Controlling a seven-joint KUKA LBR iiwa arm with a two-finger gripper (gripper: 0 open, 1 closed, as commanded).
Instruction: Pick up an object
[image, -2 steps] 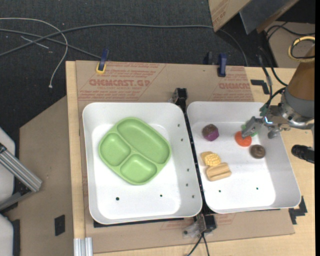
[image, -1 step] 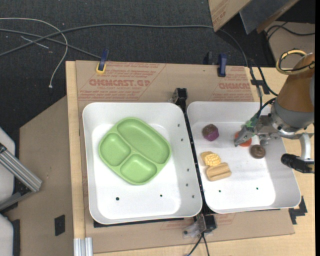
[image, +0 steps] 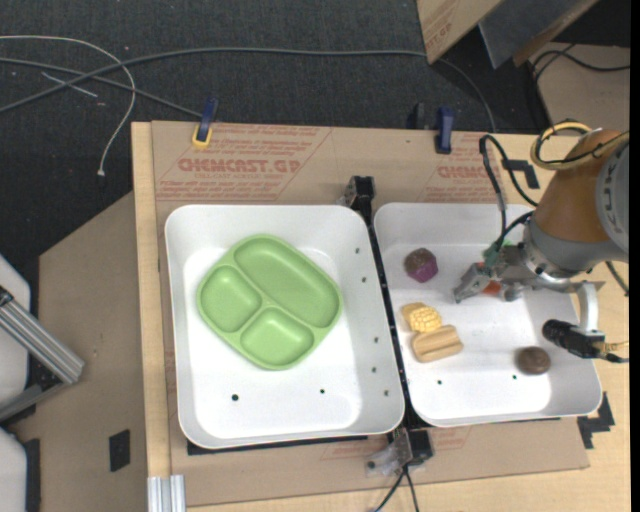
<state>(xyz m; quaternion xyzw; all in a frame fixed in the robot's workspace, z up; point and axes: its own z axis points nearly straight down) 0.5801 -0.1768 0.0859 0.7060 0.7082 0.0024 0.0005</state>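
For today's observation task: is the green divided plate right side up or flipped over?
Right side up: the green divided plate shows three hollow compartments facing upward.

Glossy plastic green plate (image: 268, 300), white bins (image: 290, 420)

the only readable lettering is red print on the brown cardboard sheet (image: 150, 300) that lies under the two bins. along its far edge, above the left bin (image: 200, 420), the print reads "chemcast gp" in large outlined capitals, with smaller red lines above and below it that are too fine to read. the same red print repeats above the right bin (image: 480, 405), where it looks like the start of the same word, partly covered by cables and the arm, so it cannot be read in full. a cardboard box (image: 450, 25) at the top edge bears a strip of small print, too blurred to read.
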